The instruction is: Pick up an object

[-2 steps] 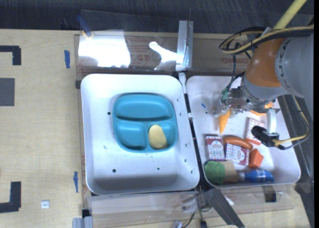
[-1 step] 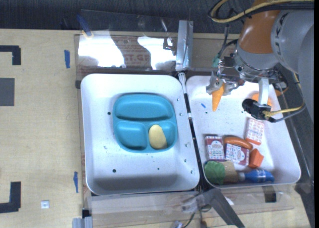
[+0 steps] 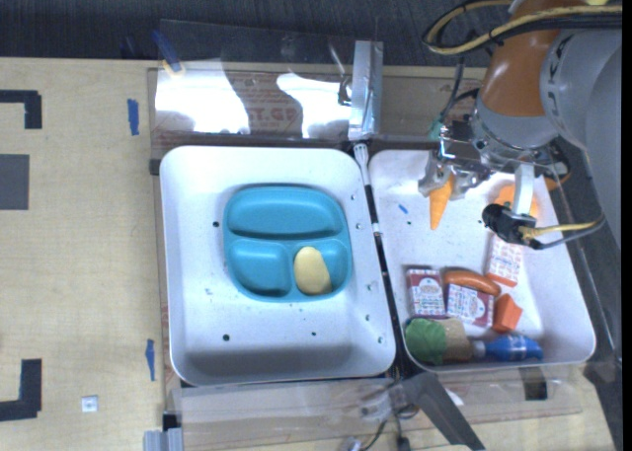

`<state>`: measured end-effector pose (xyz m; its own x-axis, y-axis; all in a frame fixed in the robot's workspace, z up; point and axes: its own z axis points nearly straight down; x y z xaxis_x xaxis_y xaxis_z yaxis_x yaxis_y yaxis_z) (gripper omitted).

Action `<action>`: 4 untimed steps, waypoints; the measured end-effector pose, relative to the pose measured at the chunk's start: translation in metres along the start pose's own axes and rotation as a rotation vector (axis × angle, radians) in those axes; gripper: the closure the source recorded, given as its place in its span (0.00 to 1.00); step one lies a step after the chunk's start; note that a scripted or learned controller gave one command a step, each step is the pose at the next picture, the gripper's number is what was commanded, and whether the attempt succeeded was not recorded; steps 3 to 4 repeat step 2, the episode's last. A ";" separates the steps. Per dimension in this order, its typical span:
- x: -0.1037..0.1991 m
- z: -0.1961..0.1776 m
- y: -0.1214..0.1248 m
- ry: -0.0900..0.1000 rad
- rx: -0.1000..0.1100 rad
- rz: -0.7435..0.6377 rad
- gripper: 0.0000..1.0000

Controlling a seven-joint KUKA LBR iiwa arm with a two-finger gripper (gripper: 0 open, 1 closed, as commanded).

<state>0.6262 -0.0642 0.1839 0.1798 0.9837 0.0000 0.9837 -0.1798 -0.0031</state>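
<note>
Camera view, 1 moment. Hand (image 3: 446, 175): in the right bin (image 3: 578, 291), far end; whether released or clenched cannot be told. Carrot (image 3: 438, 202): directly below the hand, touching or nearly so, grasp unconfirmed. Nearer the viewer: 2 red-and-white cartons (image 3: 446, 295), sausage (image 3: 472, 281), blue bottle (image 3: 513, 347). Risk: the tapered carrot could slip out or be nudged away.

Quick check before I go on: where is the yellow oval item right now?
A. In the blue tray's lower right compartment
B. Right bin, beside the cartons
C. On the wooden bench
A: the yellow oval item lies in the blue tray, in its lower right compartment, in the left bin.
</note>
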 end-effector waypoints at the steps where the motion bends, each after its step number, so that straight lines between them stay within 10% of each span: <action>1: 0.014 0.000 -0.068 0.001 -0.001 0.009 1.00; 4: -0.019 0.000 -0.078 0.000 0.000 -0.056 1.00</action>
